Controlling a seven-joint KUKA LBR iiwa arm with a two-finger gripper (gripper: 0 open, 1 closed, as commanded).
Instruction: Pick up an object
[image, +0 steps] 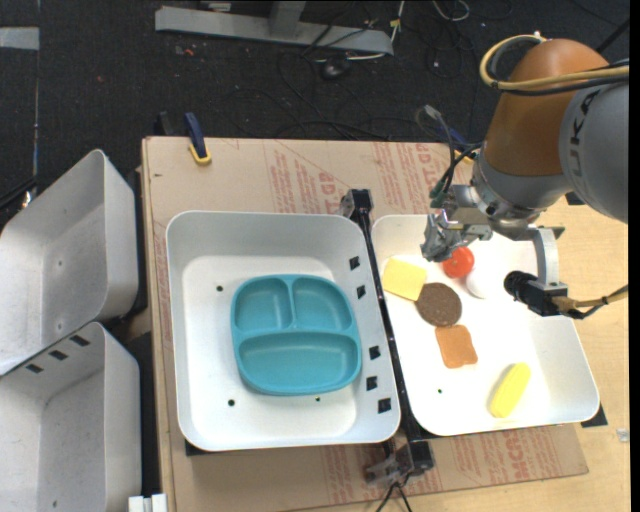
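the tool (441, 243) hangs low in the right bin (560, 400), just beside a red ball (459, 263); whether its tips are spread or pinching seems unclear. a teal plate (296, 335) sits in the left bin (200, 400).

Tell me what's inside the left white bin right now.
The left bin holds one teal divided plate lying flat near its middle, all three compartments bare. Black clips line the bin's right wall. Whatever lies beneath the plate is covered.
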